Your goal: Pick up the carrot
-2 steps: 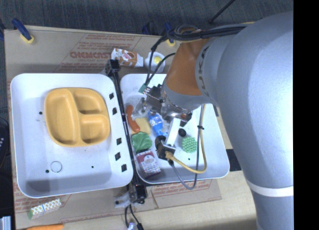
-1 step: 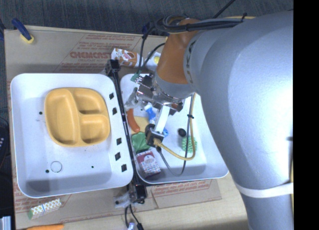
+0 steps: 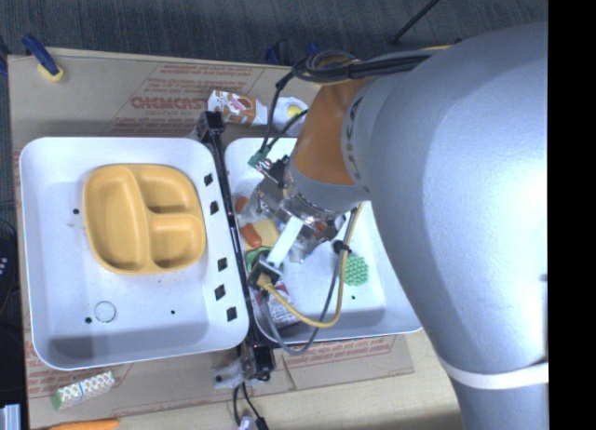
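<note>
end effector (image 3: 279,207) down low in right bin (image 3: 372,312), by left wall, can't tell if spread or pinching tbh. carrot (image 3: 250,232) lying in same bin just beside it. yellow plate (image 3: 140,219) sitting in left bin (image 3: 47,233)

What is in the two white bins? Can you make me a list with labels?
left bin: holds a yellow divided plate
right bin: small orange piece by its left wall, maybe the carrot; green bumpy thing further right
arm: reaches over the right bin, hiding much of it
carrot picked up: cannot tell
</note>
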`<state>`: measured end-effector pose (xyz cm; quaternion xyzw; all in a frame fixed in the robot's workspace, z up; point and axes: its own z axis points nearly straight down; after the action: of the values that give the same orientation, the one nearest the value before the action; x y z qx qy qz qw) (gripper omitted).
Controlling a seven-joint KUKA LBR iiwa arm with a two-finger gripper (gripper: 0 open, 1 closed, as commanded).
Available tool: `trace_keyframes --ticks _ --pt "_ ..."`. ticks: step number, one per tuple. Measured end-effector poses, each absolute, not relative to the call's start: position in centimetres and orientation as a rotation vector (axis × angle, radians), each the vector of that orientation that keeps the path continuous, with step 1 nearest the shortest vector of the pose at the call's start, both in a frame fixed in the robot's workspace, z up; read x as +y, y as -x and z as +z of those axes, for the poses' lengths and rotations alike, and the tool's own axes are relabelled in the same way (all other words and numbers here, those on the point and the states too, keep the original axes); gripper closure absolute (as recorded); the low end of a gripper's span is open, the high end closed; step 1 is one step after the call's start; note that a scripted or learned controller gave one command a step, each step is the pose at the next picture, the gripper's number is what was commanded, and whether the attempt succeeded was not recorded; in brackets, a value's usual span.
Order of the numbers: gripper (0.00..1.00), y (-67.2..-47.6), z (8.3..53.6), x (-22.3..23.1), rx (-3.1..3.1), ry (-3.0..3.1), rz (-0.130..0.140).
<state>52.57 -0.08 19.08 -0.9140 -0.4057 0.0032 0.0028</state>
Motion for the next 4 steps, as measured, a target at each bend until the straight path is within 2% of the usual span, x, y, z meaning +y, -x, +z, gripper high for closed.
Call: trace_keyframes --ticks 1,2,3,4 --pt "1.00 -52.6 20.1 0.0 -1.282 2.858 0.014" --pt "1.00 -47.6 19.1 4.3 -1.063 2.950 0.012" --pt "1.00 -47.6 27.0 -0.5 -1.265 2.873 0.004" --pt "0.00 -47.6 26.9 -0.5 -1.264 2.872 0.005"
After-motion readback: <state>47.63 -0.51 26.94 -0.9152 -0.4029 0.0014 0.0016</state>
